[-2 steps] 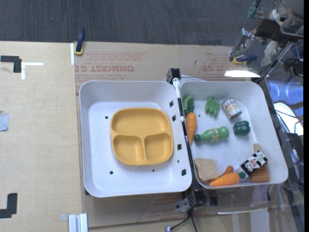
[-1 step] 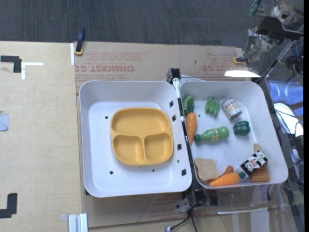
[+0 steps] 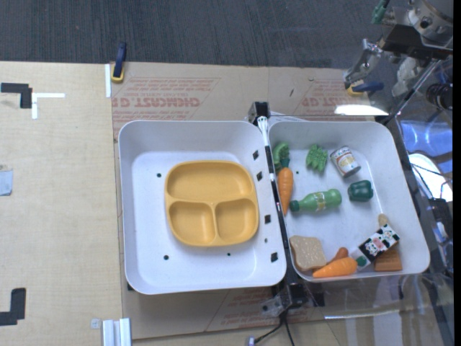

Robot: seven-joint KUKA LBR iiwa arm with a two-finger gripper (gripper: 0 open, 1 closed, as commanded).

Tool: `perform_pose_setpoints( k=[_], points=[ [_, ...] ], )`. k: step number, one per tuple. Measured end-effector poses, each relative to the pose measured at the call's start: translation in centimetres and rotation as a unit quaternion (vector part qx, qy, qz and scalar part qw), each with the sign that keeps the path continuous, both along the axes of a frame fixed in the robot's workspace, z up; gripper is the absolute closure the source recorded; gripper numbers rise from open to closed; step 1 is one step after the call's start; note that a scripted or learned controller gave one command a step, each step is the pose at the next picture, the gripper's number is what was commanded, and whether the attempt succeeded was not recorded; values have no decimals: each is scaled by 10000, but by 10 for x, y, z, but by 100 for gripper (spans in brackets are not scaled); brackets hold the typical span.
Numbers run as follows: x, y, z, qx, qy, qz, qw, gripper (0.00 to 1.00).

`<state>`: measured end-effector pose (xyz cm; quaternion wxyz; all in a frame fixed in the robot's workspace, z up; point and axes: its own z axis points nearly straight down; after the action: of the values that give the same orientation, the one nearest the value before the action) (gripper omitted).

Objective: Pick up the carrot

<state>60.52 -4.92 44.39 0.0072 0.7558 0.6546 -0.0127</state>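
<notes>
Carrot, an orange plastic toy with a green leafy top point(image 3: 284, 182), lies against the left wall of the right-hand shallow white bin point(image 3: 400, 164), beside a green toy bottle point(image 3: 318, 202). Whether the gripper grasps anything cannot be told.

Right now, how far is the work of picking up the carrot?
Nothing looks done yet. The carrot lies in the right bin against its left wall. The arm is at the upper right, above the bench, away from it. Reaching, grasping and lifting are left.
</notes>
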Motion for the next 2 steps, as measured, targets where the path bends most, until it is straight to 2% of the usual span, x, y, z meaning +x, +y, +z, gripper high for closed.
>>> perform_pose_setpoints(
  k=[1,2],
  points=[
    [2,0,7,-22,5,24,10000,100],
    [1,0,7,-20,6,20,10000,0]
  ],
)
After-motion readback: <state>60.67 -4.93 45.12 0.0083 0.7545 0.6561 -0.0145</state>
